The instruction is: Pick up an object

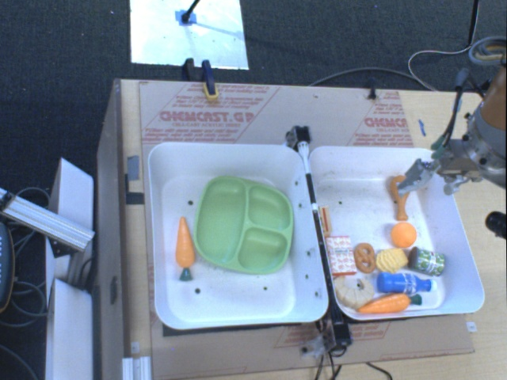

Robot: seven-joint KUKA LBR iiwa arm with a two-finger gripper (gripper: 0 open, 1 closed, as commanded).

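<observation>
- Leftmost in the left bin (162, 236) lies a small carrot (184, 248), smooth orange plastic tapering to a point, with a dark green stub at the near end. It sits free of everything, so it would be easy to grip, though it could roll aside if nudged.
- Beside it, a pale green tray (244, 224), matte, with rounded corners and three compartments (too broad and flat for two fingers, I judge).
- Across the divider, the right bin (467, 283) holds a crowded heap near its front: a red-and-white packet (339, 254), a pretzel (364, 256), a blue bottle (404, 283), a second carrot (386, 305), a green can (428, 261) and an orange ball (404, 234). They touch one another, so a grab there may pinch two or push them apart; the ball would likely slip.
- Farther back, an orange-brown, bone-like piece (400, 196) lies alone, the likeliest target.
- Its upper end lies at the gripper (418, 172), whose fingers look parted; whether they clasp it I cannot tell. A grip on the knobby end could let it swing or drop.
</observation>
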